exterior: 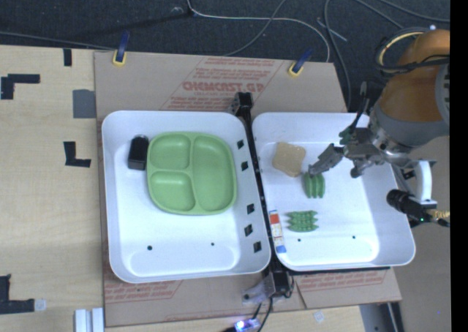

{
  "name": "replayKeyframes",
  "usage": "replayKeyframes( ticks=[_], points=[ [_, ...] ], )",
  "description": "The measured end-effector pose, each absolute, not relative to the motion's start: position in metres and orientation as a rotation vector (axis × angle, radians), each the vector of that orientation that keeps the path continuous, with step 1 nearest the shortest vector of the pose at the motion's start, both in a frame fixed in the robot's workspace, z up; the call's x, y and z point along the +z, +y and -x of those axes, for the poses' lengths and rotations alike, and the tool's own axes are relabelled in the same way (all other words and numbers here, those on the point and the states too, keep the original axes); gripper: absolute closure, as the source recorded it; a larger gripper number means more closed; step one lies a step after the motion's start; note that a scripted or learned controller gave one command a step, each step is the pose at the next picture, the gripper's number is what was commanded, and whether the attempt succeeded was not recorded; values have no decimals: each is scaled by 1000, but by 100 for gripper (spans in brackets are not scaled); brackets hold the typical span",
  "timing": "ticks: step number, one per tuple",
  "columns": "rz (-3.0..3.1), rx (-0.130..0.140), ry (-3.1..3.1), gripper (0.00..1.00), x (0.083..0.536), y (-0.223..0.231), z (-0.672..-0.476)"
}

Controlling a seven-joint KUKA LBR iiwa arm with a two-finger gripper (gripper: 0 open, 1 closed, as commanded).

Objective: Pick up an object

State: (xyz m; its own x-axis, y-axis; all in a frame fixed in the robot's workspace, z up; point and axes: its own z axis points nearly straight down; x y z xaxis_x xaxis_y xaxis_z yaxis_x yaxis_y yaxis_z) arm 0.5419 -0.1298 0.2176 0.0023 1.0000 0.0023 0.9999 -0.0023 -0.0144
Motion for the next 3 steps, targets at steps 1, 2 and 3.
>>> replayKeyframes(
  ticks=[1, 2, 3],
  points=[
    [2219, 1, -2222, 0, 224, -130, -545],
    [2219, 6, -2219, 0, 172, -139, -548],
    [2217, 7, -2218, 0, 107, -137, -544]
  ],
)
